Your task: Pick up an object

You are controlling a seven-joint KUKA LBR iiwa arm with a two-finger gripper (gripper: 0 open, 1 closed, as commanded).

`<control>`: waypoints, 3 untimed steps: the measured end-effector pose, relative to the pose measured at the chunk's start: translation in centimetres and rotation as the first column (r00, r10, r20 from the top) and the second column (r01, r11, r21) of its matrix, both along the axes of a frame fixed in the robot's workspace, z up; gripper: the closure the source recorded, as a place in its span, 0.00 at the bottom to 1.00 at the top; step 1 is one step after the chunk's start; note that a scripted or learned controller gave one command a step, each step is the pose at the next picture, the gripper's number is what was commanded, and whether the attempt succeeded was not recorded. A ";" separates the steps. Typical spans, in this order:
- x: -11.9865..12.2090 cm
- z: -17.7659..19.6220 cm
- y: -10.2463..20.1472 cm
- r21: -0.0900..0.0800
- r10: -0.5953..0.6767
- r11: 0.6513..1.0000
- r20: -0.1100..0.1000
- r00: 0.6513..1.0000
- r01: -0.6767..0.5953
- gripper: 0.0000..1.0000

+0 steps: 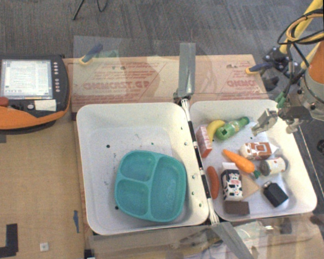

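Nearest me, the black block (pixel 275 194), the milk carton (pixel 232 184) and the carrot (pixel 239 160) lie untouched in the right bin (pixel 307 200). Farther back, my jaws (pixel 264 122) hang open and empty near the green bottle (pixel 231 127). The pick is not yet done.
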State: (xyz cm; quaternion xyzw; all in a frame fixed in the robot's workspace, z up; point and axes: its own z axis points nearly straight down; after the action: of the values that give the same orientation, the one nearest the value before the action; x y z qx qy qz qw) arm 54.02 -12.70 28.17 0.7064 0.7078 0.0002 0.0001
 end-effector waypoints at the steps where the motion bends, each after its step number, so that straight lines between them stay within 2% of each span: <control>1: 4.4 -16.0 3.5 0.000 0.054 0.999 0.001 0.999 -0.054 0.00; 2: -2.2 -19.5 1.1 -0.001 0.072 0.997 0.006 0.997 -0.072 0.00; 3: -2.1 -18.4 1.1 -0.001 0.071 0.997 0.010 0.997 -0.071 1.00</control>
State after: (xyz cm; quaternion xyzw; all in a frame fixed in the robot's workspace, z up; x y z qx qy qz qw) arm 51.95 -11.57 9.76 0.6808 0.7325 0.0036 0.0038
